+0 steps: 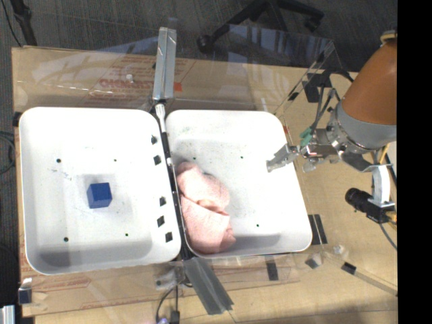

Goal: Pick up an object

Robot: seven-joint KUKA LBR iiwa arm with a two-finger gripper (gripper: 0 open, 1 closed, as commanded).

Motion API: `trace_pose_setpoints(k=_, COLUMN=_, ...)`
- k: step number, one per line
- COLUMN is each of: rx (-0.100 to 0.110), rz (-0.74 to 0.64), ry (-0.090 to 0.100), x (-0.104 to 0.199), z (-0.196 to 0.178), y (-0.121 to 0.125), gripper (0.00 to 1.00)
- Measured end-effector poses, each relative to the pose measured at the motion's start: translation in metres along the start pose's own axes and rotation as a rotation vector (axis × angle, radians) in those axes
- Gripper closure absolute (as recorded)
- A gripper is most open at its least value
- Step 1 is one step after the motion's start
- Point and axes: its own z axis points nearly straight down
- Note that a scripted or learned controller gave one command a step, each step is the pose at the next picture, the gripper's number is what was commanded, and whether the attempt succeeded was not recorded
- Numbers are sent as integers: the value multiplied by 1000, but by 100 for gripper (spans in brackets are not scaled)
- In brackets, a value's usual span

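A small blue cube (99,194) sits on the floor of the left bin (40,123), left of its middle. A crumpled pink cloth-like lump (202,208) lies in the right bin (233,120), against its left wall and toward the front. My gripper (278,159) hangs at the right bin's right rim, about level with the bin's middle. It is well apart from the pink lump and far from the cube. Nothing shows in it. The grey arm with its orange band (374,79) comes in from the right.
A metal bar (164,59) runs back from the seam between the two bins. Grey clamps (206,285) sit at the front edge. The brown bench (337,214) extends right of the bins. An office chair base (263,12) stands beyond the bench.
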Motion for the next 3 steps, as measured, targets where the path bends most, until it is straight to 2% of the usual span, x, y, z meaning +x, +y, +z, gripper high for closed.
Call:
trace_pose_setpoints(k=1, rx=3, rz=98, ry=0, x=29, z=163, y=50, gripper=0)
trace_pose_setpoints(k=2, rx=4, rz=94, ry=1, x=29, z=153, y=51, gripper=100)
trace_pose_setpoints(k=3, rx=-3, rz=25, ry=-1, x=66, z=49, y=107, gripper=100)
